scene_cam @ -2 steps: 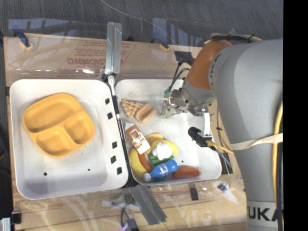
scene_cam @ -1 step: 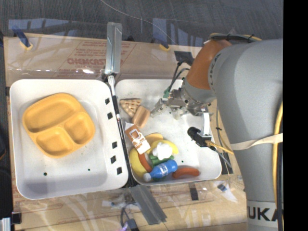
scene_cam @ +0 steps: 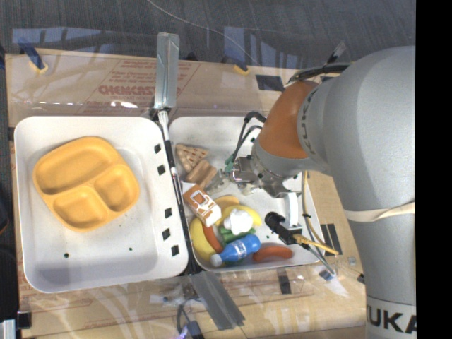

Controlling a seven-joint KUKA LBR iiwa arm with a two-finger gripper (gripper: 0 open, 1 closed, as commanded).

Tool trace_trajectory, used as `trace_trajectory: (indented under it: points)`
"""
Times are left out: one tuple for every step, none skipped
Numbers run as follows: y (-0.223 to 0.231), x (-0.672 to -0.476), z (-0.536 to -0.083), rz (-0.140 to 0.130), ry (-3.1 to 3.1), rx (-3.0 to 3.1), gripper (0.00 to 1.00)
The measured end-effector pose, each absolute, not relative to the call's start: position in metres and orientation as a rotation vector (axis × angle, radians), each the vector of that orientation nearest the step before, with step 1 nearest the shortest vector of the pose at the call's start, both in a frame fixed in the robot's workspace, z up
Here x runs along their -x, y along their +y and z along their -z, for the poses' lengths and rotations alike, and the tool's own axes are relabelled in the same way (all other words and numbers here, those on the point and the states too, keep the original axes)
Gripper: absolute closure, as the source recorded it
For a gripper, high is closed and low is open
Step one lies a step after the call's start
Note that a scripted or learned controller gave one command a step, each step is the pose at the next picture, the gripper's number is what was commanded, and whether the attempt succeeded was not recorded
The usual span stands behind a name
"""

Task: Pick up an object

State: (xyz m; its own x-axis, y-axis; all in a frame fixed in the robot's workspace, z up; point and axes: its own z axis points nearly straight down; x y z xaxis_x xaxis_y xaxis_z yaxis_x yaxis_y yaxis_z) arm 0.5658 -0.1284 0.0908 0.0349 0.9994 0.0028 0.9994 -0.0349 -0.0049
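The right bin (scene_cam: pixel 212 129) holds a pile of toy food along its left and front. A brown waffle-patterned wedge (scene_cam: pixel 189 154) lies at the back, with a tan block (scene_cam: pixel 202 173) just in front of it. Below these are an orange and white carton (scene_cam: pixel 201 205), a yellow banana (scene_cam: pixel 203 240), a white piece (scene_cam: pixel 241 221) and a blue bottle (scene_cam: pixel 240 249). A red sausage (scene_cam: pixel 272 253) lies near the front wall. My gripper (scene_cam: pixel 234 169) hangs low in the middle of this bin, right of the tan block, mostly hidden under the wrist.
The left bin (scene_cam: pixel 42 260) holds a yellow divided tray (scene_cam: pixel 86 182) in its back half. A metal bar (scene_cam: pixel 166 73) stands behind the wall between the bins. The grey arm (scene_cam: pixel 367 140) covers the right bin's right side.
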Motion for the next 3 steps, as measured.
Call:
trace_trajectory:
  points:
    - [-0.137,-0.507,-0.092,-0.002,-2.223,2.216,0.00]
    - [-0.136,-0.508,-0.101,-0.001,-2.230,2.209,1.00]
    - [-0.119,-0.514,-0.093,0.000,-2.068,2.365,1.00]
